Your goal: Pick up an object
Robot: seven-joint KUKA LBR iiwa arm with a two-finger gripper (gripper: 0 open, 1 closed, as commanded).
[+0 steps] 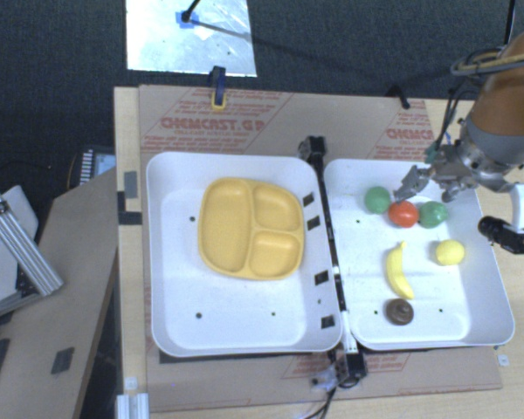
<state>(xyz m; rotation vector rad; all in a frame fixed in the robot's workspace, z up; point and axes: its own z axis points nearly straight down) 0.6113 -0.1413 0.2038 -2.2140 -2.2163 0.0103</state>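
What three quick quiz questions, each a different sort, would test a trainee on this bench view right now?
1. True or false: the yellow three-compartment plastic plate lies in the left white bin.
2. How many small round green balls lie in the right white bin?
3. Which item lies nearest the camera-side wall of that bin: A) curved yellow toy banana, B) round dark brown disc, C) round red-orange ball?

Key
1. True.
2. Two.
3. B.
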